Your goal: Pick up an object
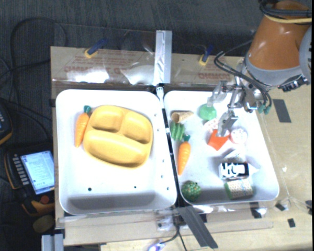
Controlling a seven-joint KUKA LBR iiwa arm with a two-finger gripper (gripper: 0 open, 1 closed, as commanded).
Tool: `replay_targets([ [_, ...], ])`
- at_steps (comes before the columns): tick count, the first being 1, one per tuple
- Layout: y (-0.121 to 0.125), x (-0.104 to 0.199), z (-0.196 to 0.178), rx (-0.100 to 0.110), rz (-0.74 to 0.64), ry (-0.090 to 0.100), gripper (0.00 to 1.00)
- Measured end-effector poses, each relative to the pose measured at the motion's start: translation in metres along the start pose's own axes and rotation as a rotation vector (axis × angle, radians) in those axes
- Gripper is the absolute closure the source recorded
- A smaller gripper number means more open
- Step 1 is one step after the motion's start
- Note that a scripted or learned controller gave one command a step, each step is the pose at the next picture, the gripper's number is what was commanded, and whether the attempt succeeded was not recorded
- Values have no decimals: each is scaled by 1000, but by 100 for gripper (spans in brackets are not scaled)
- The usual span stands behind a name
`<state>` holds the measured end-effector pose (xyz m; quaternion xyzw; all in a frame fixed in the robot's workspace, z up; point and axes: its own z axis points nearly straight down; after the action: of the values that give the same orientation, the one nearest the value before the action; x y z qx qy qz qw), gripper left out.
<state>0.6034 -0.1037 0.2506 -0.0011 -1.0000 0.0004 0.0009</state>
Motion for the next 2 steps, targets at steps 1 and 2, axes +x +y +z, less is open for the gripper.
replay_targets([
  [1, -36, -30, 159, 1, 10, 0, 0],
  [2, -64, 39, 162, 2, 76, -13, 0],
])
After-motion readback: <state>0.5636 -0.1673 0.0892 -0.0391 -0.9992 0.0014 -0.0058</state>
